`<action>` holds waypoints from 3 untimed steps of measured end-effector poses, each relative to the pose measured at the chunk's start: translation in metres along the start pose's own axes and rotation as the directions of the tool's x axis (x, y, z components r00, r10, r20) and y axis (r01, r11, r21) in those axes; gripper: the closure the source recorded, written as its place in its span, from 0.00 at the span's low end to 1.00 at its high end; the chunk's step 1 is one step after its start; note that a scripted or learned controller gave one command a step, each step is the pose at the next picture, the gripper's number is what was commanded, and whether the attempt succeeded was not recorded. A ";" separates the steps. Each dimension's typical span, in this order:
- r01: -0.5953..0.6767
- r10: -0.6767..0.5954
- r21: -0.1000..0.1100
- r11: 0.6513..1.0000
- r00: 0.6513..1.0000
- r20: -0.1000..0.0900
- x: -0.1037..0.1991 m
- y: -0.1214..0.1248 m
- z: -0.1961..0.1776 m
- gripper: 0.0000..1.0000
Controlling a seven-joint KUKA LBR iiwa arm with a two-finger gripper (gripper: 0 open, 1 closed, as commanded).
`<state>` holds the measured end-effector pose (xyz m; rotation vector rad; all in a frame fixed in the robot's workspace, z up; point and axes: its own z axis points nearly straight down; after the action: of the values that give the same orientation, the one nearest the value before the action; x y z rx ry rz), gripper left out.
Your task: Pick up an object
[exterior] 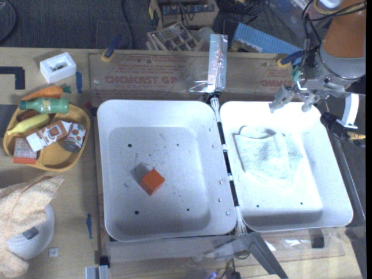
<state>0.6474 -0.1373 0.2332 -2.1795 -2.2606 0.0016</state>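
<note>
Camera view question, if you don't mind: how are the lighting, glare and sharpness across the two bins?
Camera view: the right bin is washed out by bright glare around the white cloth; the left bin is dimmer and evenly lit, the orange block casting a grey shadow to its upper left; the hand looks slightly soft.

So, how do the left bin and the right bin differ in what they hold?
The left bin holds an orange block near its middle; the right bin holds a flat white cloth. The left bin's floor shows dark specks, while the right bin's floor looks cleaner. The tool hangs over the right bin's far edge, away from the left bin. Both are shallow and white.
</note>
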 end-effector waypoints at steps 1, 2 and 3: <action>0.202 -0.202 -0.003 0.979 0.979 0.004 -0.009 0.015 -0.058 0.00; 0.001 -0.001 -0.003 1.000 1.000 0.003 0.013 0.020 -0.124 0.00; 0.537 -0.537 0.001 0.843 0.843 0.000 0.063 0.021 -0.070 0.00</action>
<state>0.6665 -0.0736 0.3036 -1.4594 -2.7795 0.0014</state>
